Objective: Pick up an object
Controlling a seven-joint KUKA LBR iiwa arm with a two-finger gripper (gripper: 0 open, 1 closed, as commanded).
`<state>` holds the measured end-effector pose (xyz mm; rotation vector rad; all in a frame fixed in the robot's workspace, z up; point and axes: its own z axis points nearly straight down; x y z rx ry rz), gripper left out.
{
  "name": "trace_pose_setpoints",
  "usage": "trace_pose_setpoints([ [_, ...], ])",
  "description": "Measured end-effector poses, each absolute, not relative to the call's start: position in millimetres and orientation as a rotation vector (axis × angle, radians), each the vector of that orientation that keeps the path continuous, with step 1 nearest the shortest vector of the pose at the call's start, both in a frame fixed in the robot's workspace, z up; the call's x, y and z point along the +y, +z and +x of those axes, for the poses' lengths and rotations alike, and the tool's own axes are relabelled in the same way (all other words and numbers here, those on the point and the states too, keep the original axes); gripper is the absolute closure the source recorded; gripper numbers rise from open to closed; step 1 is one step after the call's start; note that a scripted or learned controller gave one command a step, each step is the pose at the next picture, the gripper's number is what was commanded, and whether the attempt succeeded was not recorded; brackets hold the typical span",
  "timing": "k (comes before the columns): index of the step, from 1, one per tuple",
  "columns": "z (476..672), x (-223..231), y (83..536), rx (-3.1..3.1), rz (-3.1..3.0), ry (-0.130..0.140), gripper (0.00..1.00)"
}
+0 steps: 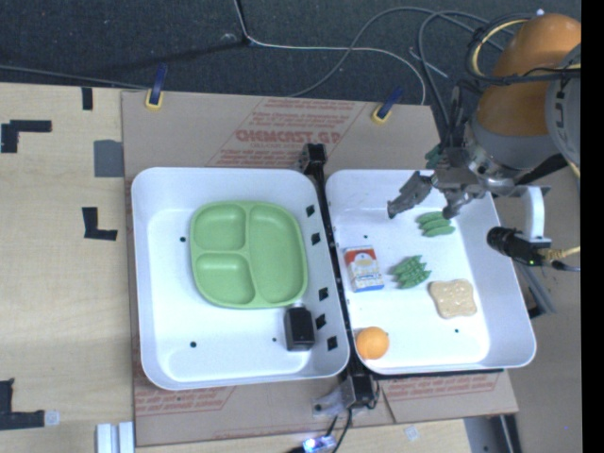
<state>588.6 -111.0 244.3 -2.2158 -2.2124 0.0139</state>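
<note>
Gripper (430,202) hangs over the right bin (500,347) near its far rim, fingers spread and holding nothing, just above the green pod (436,225); bare floor lies to its left.

A robotics lab or test bench is shown. A sheet of printed cardboard (283,125) is clamped to a light wooden bench (57,281) by yellow clips (154,95) at its far edge, and strips of black tape (25,132) are stuck near the bench's left edge. Two white bins (151,281) are set side by side on the cardboard. Loose cables (311,47) are trailed over a dark carpet (113,17) beyond the bench. Toy food is laid in the right bin, a green divided plate (249,255) in the left, and a grey and orange robot arm (528,74) is mounted at the right edge.
</note>
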Motion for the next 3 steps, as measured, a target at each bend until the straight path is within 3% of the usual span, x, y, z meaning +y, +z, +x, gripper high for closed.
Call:
trace_pose_setpoints([
  [1, 590.9, -110.9, 251.0, -2.222, -2.219, 0.002, 0.00],
  [3, 583.2, -109.6, 142.7, -2.218, -2.218, 0.009, 0.00],
])
